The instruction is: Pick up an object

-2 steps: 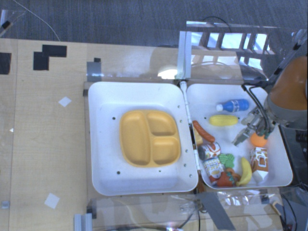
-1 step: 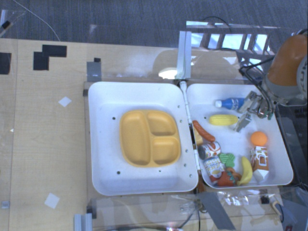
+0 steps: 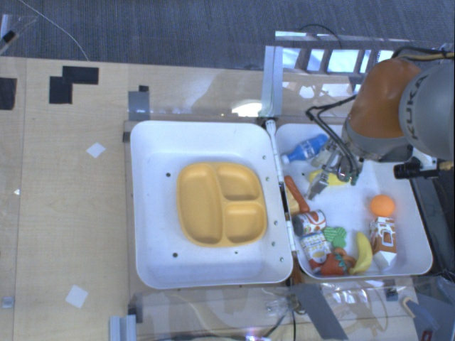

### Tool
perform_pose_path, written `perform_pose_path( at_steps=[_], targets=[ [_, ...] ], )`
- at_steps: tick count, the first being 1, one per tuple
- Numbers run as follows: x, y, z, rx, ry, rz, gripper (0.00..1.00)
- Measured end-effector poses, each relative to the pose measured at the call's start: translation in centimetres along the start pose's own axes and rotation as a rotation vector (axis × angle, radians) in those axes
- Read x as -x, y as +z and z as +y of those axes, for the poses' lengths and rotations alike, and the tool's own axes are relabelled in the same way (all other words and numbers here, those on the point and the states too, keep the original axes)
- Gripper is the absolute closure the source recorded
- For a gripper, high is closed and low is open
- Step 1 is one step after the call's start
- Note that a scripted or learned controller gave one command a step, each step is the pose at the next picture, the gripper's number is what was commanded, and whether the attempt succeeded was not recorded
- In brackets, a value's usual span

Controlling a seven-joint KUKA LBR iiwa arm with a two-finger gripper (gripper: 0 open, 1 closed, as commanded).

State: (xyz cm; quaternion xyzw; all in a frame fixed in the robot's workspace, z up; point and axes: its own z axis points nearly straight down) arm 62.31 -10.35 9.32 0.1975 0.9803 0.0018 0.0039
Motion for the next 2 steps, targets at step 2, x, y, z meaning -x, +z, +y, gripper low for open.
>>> perform_pose_path(
  at_steps=[2],
  targets=[
    [2.1, -1.4, -2.5, -0.007, -0.045, 0.022, 0.00]
  ],
)
